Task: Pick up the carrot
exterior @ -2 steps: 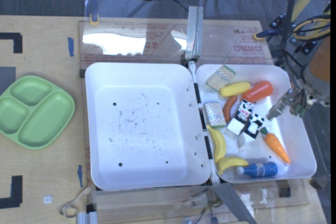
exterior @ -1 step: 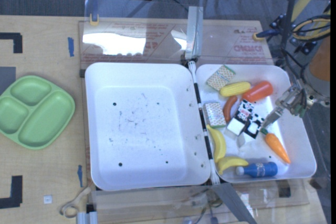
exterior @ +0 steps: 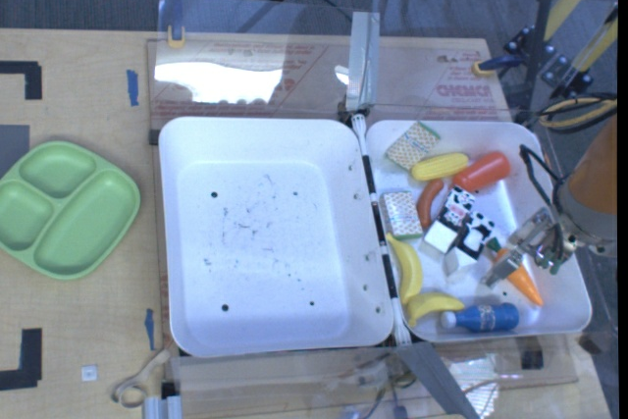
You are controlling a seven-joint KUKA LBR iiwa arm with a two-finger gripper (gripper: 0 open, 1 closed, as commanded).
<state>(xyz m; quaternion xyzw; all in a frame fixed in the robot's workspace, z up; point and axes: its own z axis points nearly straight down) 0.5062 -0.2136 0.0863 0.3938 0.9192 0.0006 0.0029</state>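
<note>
Item on my screen: one arm (exterior: 599, 182), entering from the right. Orange-brown band at the wrist, blurred at the frame edge. Black cables (exterior: 542, 174) loop along it. Pincer (exterior: 517, 255): small grey metal assembly with a green fitting and dark hardware; I can't read finer detail.

Bright, soft-focus; glare on plexiglass (exterior: 221, 78).

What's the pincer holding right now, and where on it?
Cannot be told. The pincer sits at the carrot in the right bin, near its upper-left end, but the view doesn't show the carrot between the fingers.
</note>
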